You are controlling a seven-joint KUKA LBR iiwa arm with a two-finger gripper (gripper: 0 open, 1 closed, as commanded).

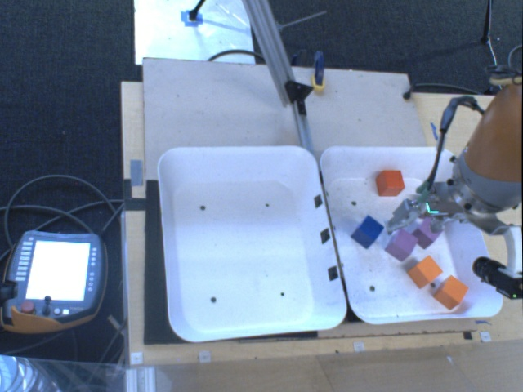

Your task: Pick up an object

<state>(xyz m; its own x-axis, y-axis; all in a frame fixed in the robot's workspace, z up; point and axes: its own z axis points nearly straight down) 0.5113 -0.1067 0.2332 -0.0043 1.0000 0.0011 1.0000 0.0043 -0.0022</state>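
At the centre of the right bin (353, 163), two purple cubes (401, 244) lie touching, and the gripper (413, 215) hangs right over them, apparently on its approach to a grasp. Whether it is open or closed cannot be told from this angle. Nearby lie a blue cube (368, 232) to the left, one orange cube (390, 183) above, and two orange blocks (424, 271) toward the lower right; the next move calls for a clean descent onto one purple cube.
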